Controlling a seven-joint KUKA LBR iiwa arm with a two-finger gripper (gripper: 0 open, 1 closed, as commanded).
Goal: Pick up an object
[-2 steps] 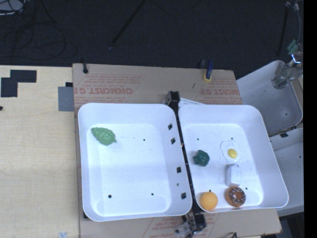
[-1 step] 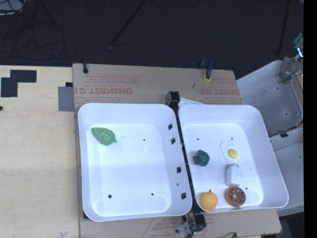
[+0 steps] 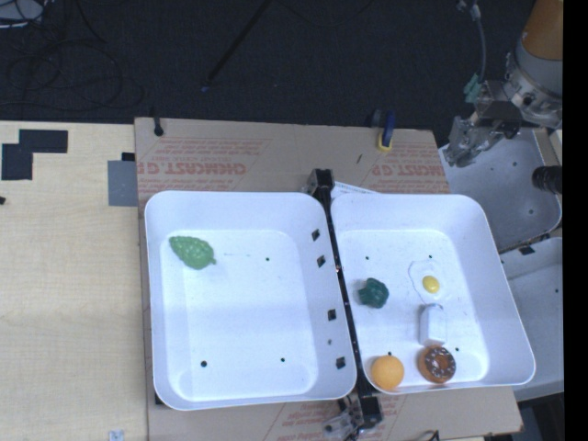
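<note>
The claw [image 3: 462, 147] hangs at the upper right of the camera view, outside the two bins and above the grey plate [image 3: 514, 191] that lies to the right of the cardboard sheet [image 3: 276, 159]. It points down and to the left, and its tips are dark and small against the plate, so I cannot tell how it stands. Nothing is seen in the claw, and it touches no object and no bin. The arm [image 3: 542, 35] above it shows its orange band at the top right corner. The right bin [image 3: 478, 211] is well apart from the claw and holds five things: a dark green lump [image 3: 373, 292] near the divider, a fried egg toy [image 3: 429, 283] to its right, a small white block [image 3: 431, 323] just below the egg, an orange ball [image 3: 388, 371] at the front wall, and a brown doughnut [image 3: 436, 364] just beside the ball. The block and the doughnut look almost touching. The left bin [image 3: 161, 214] holds one light green leafy thing [image 3: 192, 251] near its back left corner, far from the claw. All these objects lie flat on the bin floors.
</note>
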